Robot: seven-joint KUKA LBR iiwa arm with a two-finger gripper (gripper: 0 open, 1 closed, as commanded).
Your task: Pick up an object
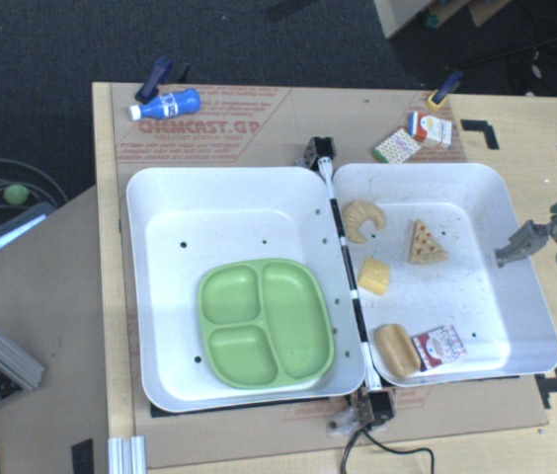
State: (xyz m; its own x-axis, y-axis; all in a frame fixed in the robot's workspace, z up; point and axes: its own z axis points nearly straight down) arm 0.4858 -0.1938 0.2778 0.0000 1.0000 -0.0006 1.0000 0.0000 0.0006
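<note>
**Still at the approach: gripper at the right bin's edge, nothing held**

Here the gripper (pixel 533 243) sits at the right rim of the right bin (pixel 486 181), mostly cut off by the frame edge; whether its grip is apart or together I cannot tell, and nothing shows in its grasp. The step in hand looks like the approach. Nearest candidates lie inside that bin: a pizza slice (pixel 424 242), a croissant (pixel 363 219), a yellow cheese block (pixel 374 276), a bread roll (pixel 396 350) touching a red-and-white packet (pixel 439 346). The next move calls for choosing 1, centring above it and descending. The left bin (pixel 160 205) holds a green 3-compartment plate (pixel 264 321). The arm itself is largely out of frame.
</note>
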